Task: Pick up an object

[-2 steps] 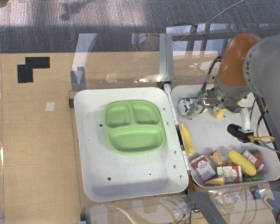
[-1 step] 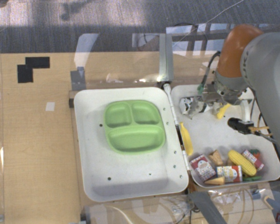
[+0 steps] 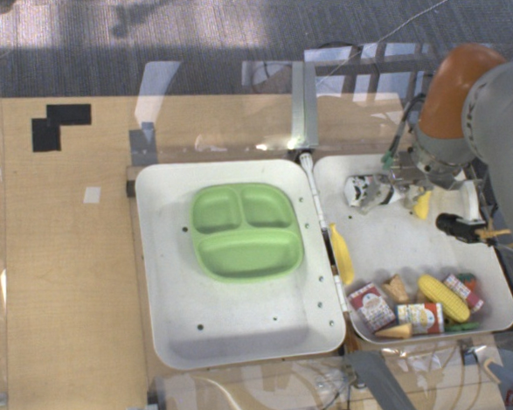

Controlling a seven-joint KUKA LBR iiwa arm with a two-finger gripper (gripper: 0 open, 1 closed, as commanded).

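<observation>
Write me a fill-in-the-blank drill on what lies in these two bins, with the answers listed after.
1. The light green divided plastic plate lies in the ____ white bin.
2. That plate has ____ compartments.
3. The yellow plastic corn cob lies in the right white bin, near its ____ edge in the camera view.
4. The yellow plastic banana lies along the right bin's ____ wall.

Missing words: left; three; bottom; left
</observation>
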